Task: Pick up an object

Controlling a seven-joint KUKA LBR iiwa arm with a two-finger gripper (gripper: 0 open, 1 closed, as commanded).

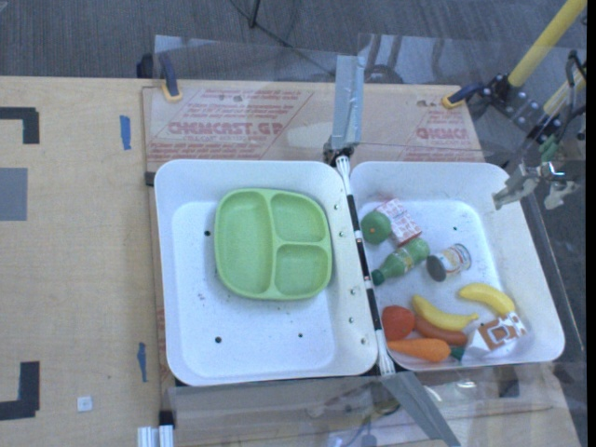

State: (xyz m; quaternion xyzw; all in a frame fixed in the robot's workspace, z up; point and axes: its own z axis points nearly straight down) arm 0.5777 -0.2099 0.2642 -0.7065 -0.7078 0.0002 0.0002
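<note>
You had every candidate crowded in the right bin (521, 250): bananas (487, 296), bottle (400, 263), can (449, 261). The left bin (186, 343) kept a green plate (274, 244). I couldn't tell the end effector's state.

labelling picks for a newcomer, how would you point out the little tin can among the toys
Look in the right-hand white bin, near its middle. The small silver can with a red-and-white label lies on its side, just right of the green toy bottle; it is the only metallic cylinder there.
</note>
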